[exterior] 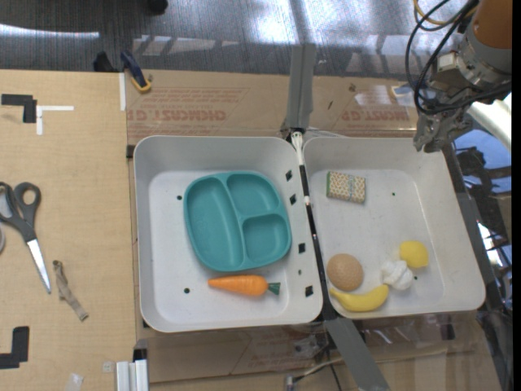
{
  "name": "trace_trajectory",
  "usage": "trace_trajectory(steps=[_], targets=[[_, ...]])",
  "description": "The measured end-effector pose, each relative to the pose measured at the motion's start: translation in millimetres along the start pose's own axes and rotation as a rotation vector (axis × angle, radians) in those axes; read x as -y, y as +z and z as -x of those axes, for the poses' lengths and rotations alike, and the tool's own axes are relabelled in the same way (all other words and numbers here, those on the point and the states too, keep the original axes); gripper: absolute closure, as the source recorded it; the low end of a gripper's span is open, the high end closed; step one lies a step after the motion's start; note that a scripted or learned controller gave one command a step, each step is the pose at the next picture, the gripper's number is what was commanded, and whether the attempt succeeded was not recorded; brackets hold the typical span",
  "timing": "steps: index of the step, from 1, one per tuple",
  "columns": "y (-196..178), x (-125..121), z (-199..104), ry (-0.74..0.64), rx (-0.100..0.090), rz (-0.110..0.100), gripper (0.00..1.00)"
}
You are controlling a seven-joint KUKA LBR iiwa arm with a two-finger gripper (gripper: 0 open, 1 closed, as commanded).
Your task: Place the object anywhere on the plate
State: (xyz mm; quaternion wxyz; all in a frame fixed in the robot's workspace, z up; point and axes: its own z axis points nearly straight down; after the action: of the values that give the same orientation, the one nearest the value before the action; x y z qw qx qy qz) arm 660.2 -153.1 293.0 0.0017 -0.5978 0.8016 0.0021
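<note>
Overhead, we see two shallow white bins side by side on the bench. The left bin (155, 243) carries a teal plate (238, 220) with three compartments, sitting near the middle and slightly toward the far edge. All three compartments hold nothing. Just beside the plate's near rim lies a toy carrot (242, 285), orange with a green tip pointing toward the divider between the bins; we cannot tell whether it touches the plate.

The right bin (431, 218) holds the other objects. A small patterned sponge-like block (346, 186) lies toward its far left corner, well apart from everything else. Along the near edge we find a cluster: a brown egg-shaped ball (345, 271), a yellow banana (361, 299) curving beneath it and touching it, a small white lumpy piece (398, 274) at the banana's right end, and a yellow lemon (414, 254) just beside that.

The gripper (429, 133) hangs over the far right corner of the right bin, above its rim, with black cables looping around the wrist. Nothing sits between its fingers, and we cannot tell how wide they stand.

On the cardboard bench to the left lie scissors (28, 222) and a scrap of strap (69, 292).
</note>
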Motion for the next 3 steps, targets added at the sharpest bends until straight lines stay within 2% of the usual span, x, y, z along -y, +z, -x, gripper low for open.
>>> trace_trajectory(steps=[1, 2, 3], targets=[[-62.4, 18.4, -59.4, -0.204, 0.001, -0.007, 1.0], [13.4, 6.8, -22.6, -0.321, 0.001, 0.001, 1.0], [-75.9, 16.8, -53.9, -0.32, 0.001, -0.006, 1.0]])
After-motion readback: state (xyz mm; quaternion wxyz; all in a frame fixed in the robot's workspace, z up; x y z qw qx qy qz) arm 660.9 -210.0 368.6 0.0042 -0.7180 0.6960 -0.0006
